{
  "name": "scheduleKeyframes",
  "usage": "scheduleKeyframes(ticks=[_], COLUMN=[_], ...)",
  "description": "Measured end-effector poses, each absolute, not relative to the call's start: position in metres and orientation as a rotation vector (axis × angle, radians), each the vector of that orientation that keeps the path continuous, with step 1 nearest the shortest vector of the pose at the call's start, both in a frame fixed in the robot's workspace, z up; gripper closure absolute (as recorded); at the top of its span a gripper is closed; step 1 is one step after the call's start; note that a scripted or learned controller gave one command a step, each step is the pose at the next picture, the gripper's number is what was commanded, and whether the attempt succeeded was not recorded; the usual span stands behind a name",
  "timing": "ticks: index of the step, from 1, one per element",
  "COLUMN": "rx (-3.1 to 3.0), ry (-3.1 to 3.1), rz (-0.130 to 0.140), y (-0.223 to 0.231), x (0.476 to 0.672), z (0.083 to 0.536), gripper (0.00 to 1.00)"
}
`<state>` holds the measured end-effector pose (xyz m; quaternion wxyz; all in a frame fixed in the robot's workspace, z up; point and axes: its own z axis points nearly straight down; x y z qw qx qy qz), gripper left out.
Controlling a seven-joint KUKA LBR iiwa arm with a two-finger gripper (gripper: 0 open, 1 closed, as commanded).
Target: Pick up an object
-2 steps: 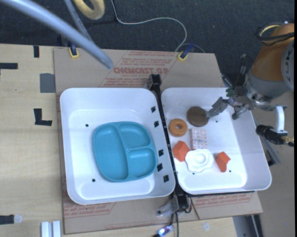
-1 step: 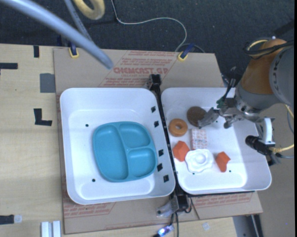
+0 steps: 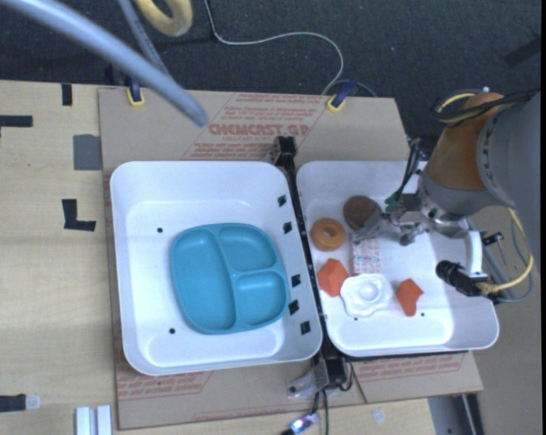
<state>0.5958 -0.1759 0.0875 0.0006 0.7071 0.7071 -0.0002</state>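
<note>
We log the left bin (image 3: 128, 243) with 1 blue tray (image 3: 228, 276), the right bin (image 3: 472, 329) with 6 small items; gripper (image 3: 402, 225) state unreadable.

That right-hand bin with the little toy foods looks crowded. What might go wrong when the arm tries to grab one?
The small pieces lie close together: the brown round piece, the tan ring-shaped donut and the speckled pink-and-white packet sit right by the end effector, so it may nudge a neighbour or catch two. The flat packet and the white fried-egg piece look low, so they may slip free.
</note>
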Motion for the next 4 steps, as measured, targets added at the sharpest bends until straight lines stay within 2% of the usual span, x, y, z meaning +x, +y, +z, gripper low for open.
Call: scheduleKeyframes(ticks=[1, 2, 3, 4], rx=[2.214, 2.219, 2.218, 2.219], ry=[2.219, 2.224, 2.224, 2.223], rz=[0.013, 0.0, 0.001, 0.001], y=[-0.174, -0.165, -0.157, -0.156], x=[0.6, 0.597, 0.604, 0.604], z=[0.104, 0.16, 0.216, 0.245], gripper=[1.0, 1.0, 1.0, 1.0])
